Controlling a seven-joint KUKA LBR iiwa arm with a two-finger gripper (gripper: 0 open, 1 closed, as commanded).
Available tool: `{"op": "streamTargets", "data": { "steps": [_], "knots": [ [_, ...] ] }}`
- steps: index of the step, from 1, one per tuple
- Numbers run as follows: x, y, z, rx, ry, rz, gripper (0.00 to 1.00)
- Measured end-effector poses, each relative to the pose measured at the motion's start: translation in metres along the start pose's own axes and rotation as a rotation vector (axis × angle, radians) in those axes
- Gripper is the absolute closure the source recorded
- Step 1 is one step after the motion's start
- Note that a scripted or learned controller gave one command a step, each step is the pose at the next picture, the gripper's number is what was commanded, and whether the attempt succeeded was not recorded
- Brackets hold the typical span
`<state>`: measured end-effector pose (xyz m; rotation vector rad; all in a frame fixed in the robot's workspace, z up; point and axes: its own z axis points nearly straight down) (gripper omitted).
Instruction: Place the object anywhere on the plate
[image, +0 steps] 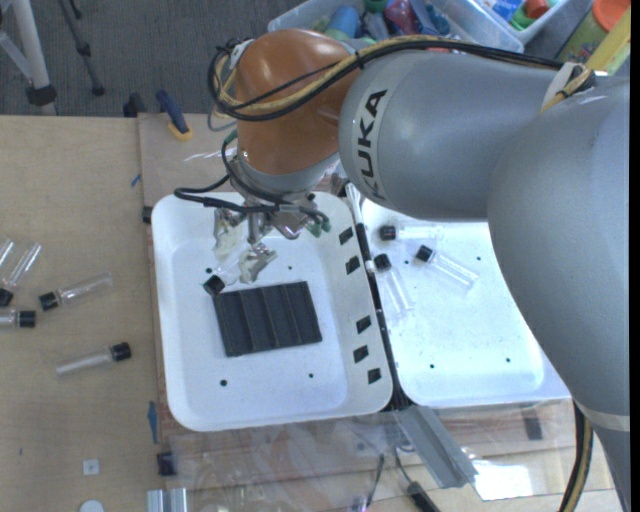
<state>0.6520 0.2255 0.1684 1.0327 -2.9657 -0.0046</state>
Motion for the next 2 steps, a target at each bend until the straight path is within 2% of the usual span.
{"op": "streamTargets", "data": {
  "steps": [1, 2],
  "knots": [
    [-0.007, -0.016, -0.051, 0.002, -0.006, -0.098, 1.0],
    [0.025, 0.009, -0.035, 0.001, -0.001, -0.181, 1.0]
  ]
}}
